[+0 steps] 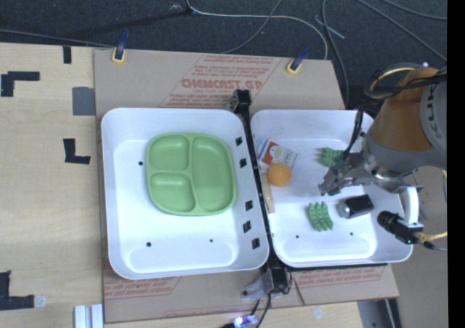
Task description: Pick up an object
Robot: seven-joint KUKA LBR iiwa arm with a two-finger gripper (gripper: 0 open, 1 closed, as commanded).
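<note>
The tool (pixel 333 182) hangs low inside the right bin (pixel 320 250), and we cannot tell whether it is parted or closed — its dark tip blurs into the shadow beneath it. Nothing shows clamped in it, so we judge the pick not yet made.

Several candidates lie around the tool. Just above it and slightly to its left sits a green leafy toy (pixel 330 155), very near or perhaps touching the tip; the view is too coarse for us to say which. Below the tool lies a second green ridged piece (pixel 318 215), close but apart. Just to the tool's right and a little lower rests a small dark block (pixel 355 206). Further to its left, near the wall between the bins, an orange ball (pixel 279 174) lies against a red-and-white packet (pixel 275 153).

Well off to the left, the left bin (pixel 123 246) carries a green divided plate (pixel 191 173), far out of the tool's present reach.

As for progress, we read this as the approach — the arm (pixel 407 126) has the tool down among the objects, but the grasp, the closing on one thing and the lift clear of the bin floor all remain to be done. The leafy toy seems the likeliest target, though that is only our reading of the tool's position.
</note>
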